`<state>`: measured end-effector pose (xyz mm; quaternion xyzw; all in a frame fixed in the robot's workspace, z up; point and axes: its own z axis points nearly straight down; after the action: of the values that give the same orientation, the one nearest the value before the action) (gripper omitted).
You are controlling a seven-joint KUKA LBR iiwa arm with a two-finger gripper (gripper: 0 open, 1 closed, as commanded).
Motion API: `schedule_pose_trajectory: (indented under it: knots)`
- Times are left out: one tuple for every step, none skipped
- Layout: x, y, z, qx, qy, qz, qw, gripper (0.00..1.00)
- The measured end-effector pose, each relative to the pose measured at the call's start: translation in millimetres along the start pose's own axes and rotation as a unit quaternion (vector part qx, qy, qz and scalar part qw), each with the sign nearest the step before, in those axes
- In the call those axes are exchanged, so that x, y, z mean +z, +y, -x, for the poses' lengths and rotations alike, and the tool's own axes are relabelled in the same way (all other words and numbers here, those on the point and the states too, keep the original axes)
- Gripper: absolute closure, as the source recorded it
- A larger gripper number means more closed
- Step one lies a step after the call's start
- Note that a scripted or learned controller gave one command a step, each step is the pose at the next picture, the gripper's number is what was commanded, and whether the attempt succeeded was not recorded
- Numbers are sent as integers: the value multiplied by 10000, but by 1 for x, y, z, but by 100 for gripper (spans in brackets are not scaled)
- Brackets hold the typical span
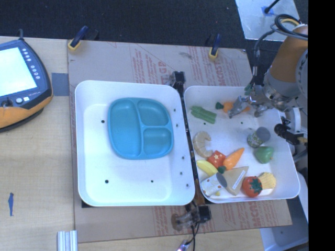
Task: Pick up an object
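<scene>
Small orange piece (pixel 228 106), upper part of the right bin (pixel 293 192), sits just beside the gripper (pixel 245 106). You cannot tell its claw state. Risk: the green pod (pixel 203 114) and bin wall crowd it, so a nudge may push it away. Red print on the cardboard (pixel 146 67) is unreadable.

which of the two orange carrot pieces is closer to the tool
The small carrot piece at the far end of the right bin, just beside the tool. The other carrot lies mid-bin, next to the red piece, farther away.
</scene>
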<state>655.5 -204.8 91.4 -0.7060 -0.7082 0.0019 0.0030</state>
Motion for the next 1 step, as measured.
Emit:
schedule_pose_trajectory:
  knots:
    - [0, 0, 6, 1, 0, 4, 10000, 0]
